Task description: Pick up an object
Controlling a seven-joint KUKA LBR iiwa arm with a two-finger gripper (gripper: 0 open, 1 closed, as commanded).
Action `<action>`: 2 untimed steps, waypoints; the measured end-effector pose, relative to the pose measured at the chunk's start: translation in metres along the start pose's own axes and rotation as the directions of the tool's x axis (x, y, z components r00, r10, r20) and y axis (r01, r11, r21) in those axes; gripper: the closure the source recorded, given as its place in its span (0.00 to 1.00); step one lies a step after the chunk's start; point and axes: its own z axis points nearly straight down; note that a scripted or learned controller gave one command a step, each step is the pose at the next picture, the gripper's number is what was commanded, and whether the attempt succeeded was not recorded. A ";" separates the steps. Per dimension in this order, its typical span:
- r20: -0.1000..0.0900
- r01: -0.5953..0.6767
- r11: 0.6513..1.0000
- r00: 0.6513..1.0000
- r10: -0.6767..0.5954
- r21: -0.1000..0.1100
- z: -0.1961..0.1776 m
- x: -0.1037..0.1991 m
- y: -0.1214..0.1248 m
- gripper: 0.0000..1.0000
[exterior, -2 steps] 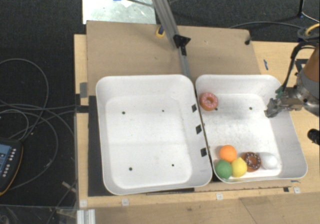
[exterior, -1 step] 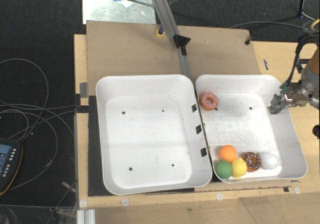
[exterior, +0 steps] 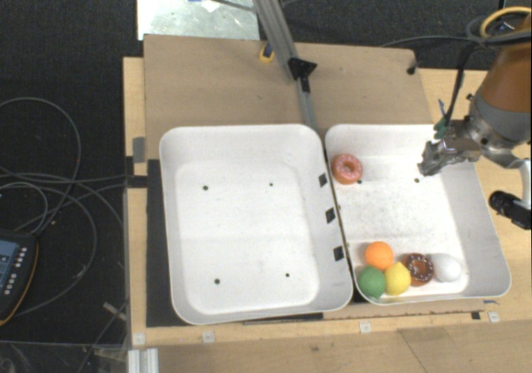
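Over the right bin [exterior: 465, 197] you see the end effector [exterior: 432, 160] hanging near the far right part of that bin, at the end of the grey arm with its orange band; whether its tips are apart or together you cannot tell from this slanted look. Nothing shows between them. Well apart from it, against the bin's left wall near the far end, lies a pink-frosted doughnut [exterior: 347, 168]. Along the near edge of the same bin you find a cluster: an orange ball [exterior: 379, 255], a green ball [exterior: 371, 282] just in front of it, a yellow fruit [exterior: 397, 278] touching the green one, a chocolate doughnut [exterior: 418, 268] beside that, and a white egg-shaped piece [exterior: 447, 268] at the right end. Beside it sits the left bin [exterior: 179, 197], both resting on the desk [exterior: 216, 80]. Cables [exterior: 50, 188] trail on the dark floor at the left.
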 end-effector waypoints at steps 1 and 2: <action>0.000 0.000 1.000 1.000 0.000 0.001 0.006 0.056 0.016 1.00; -0.001 0.000 1.000 1.000 0.000 -0.001 -0.006 0.109 0.041 1.00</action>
